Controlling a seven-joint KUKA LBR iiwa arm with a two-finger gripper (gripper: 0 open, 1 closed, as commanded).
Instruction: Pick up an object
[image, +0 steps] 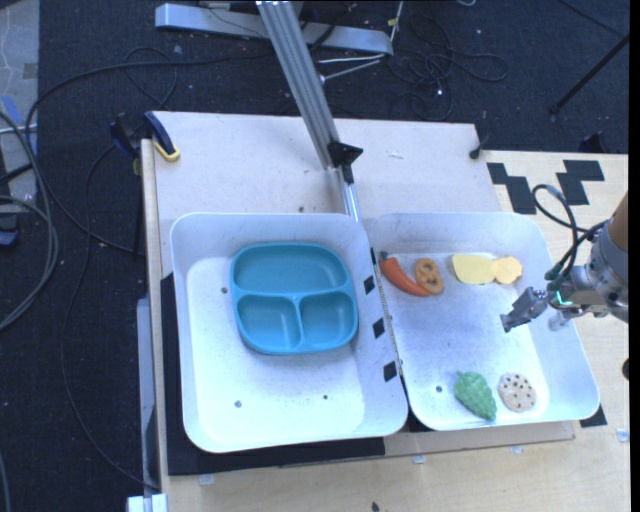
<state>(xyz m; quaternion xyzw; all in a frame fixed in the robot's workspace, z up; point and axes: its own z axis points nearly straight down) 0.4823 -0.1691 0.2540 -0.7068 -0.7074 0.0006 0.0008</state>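
The right bin (450, 340) holds several toy foods. An orange carrot (403, 275) and a small pretzel (429, 273) lie at its far left. A pale yellow piece (473, 268) and an orange-yellow piece (508, 269) sit at the far side. A green leafy piece (477, 394) and a round cookie (516, 392) lie near the front edge. My gripper (535, 307) hovers over the right side of this bin, above bare bin floor, with nothing seen between its fingers.
The left bin (200, 330) carries a blue divided tray (295, 297). A slanted metal pole (310, 90) rises from the far edge between the bins. Cables run over the dark floor around the bench.
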